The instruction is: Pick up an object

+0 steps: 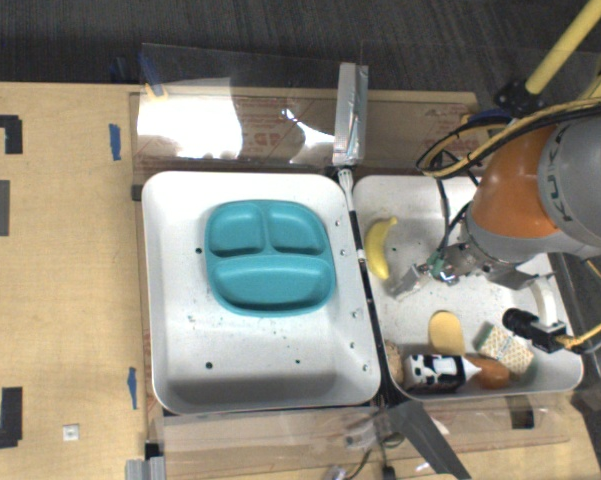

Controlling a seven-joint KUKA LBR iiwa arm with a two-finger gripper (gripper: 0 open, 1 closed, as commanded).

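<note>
The gripper (408, 280) hangs low in the right bin (420, 193), just beside the banana (380, 248) at the bin's left wall. I cannot tell its state. It may close on nothing, or push the banana against the wall.

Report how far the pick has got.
Done: the arm has reached into the right bin, with the gripper low beside the banana. In hand: nothing shows between its fingers. Left: the grasp and lift. The banana, the yellow piece and the black-and-white toy all lie in the bin.
</note>
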